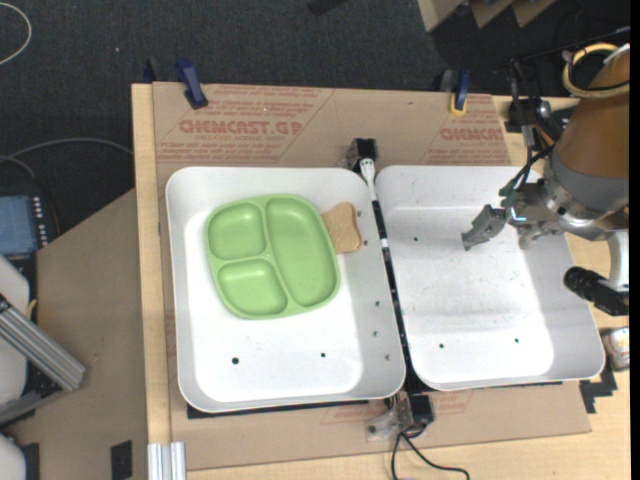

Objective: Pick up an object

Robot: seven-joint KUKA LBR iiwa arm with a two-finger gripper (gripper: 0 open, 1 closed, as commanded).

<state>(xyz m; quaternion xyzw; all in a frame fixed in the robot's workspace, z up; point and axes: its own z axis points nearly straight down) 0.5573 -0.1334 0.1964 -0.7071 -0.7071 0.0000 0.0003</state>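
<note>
- The green divided plate point(272, 256) lies in the left white bin point(200, 368), a tan slice of bread point(343, 228) touching its upper right rim.
- The pincer point(480, 230) hangs over the right white bin point(480, 338), near that bin's upper middle, well apart from the plate.
- Whether the pincer is spread or pressed together cannot be told; nothing is seen between its tips.
- Both bins rest on a cardboard-covered desk point(250, 123).
</note>
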